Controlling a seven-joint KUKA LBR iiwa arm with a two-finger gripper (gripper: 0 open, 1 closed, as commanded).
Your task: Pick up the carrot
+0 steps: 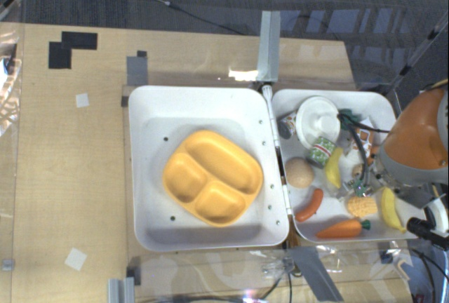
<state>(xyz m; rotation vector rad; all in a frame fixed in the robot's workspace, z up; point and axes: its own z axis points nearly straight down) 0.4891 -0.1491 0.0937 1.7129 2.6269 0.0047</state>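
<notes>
- carrot (pixel 341 229) lies in the right bin (pixel 382 102), lower right of frame, by its bottom wall
- long axis runs left-right, green top toward the right
- arm's orange band (pixel 421 130) sits above and right of it
- gripper state: cannot tell

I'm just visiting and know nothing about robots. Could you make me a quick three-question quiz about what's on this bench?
1. True or false: the carrot lies in the right bin.
2. What sits in the left bin? A) a yellow divided plate B) a banana C) a white cup
3. Fill in: the carrot lies along the bin's ____ edge, the one nearest the bottom of the picture.

Key: 1 true. 2 A, the yellow divided plate. 3 front; the orange-banded arm is above the same bin.
</notes>
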